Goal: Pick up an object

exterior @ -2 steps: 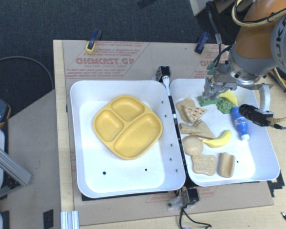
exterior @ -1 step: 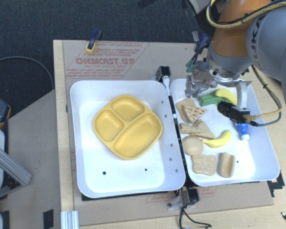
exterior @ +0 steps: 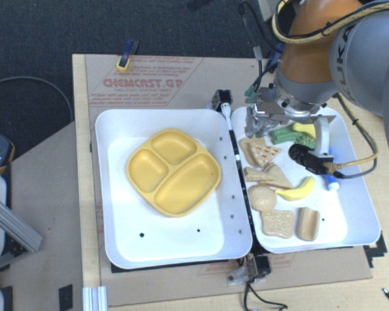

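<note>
dark carpet surrounds the bench, where the gripper (exterior: 259, 125) hangs low over the right bin's (exterior: 360, 206) far end near the pizza slice (exterior: 264, 153), unladen, likely at the reach-in step; next comes a clean descent.

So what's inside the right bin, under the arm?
The right bin holds toy food: a banana, a pizza slice, crackers, a bread roll and something green. The arm covers the far end.

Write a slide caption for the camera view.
End effector hovers over toy food in the right bin; yellow divided plate in the left bin.
</note>
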### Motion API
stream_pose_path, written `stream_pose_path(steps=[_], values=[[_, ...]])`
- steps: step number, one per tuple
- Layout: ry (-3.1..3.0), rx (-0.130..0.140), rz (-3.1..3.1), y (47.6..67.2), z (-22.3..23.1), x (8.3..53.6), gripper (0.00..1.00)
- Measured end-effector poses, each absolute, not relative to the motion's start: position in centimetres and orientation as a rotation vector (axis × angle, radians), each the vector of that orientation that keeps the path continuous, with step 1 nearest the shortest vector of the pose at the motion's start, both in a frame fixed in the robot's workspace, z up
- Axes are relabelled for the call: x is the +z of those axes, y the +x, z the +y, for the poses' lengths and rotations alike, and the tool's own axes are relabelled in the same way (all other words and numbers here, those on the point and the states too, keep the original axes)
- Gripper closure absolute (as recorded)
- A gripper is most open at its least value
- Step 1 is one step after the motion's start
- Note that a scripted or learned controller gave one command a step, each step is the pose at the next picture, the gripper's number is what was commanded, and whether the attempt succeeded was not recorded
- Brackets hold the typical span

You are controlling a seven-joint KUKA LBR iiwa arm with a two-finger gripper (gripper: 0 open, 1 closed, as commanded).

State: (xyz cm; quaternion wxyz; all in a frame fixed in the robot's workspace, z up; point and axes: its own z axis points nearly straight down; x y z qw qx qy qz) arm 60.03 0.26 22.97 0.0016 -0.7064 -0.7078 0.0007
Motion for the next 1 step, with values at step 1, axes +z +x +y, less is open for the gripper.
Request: stream_pose_path(steps=[1], values=[[-2.219, 0.005, -2.220, 60.45, 0.21, 21.65, 1.00]])
